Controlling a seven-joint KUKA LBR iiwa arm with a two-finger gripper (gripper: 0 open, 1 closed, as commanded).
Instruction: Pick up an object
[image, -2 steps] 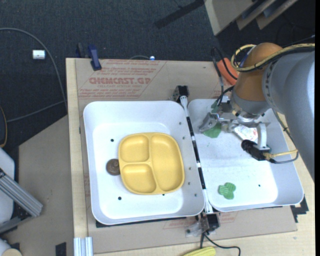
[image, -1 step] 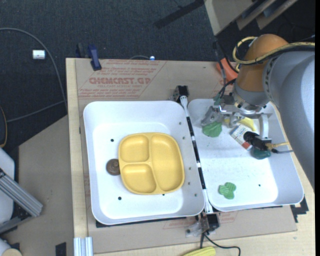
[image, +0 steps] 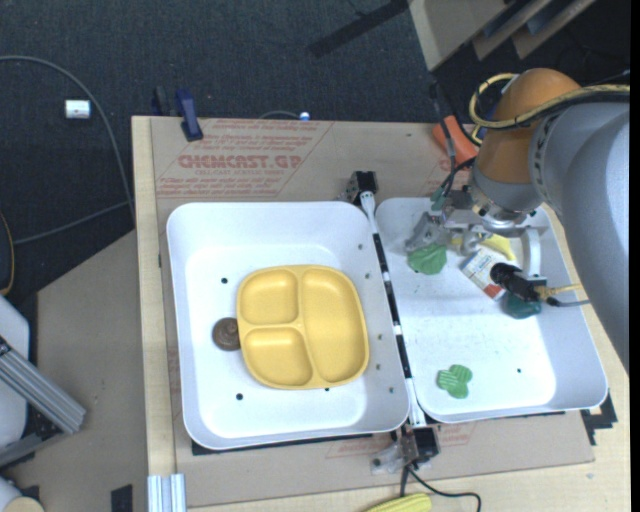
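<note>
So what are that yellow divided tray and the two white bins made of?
The yellow tray looks like moulded plastic with a smooth, slightly glossy finish: soft sheen, rounded compartment ridges. The white bins look like thin formed plastic, matte to satin, with rounded corners and rolled rims. That's a guess.

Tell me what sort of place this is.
Probably a robotics lab test bench: a robot arm reaches over two white bins, loose cables trail across dark carpet, and toy-like items such as a yellow tray serve as targets.
</note>
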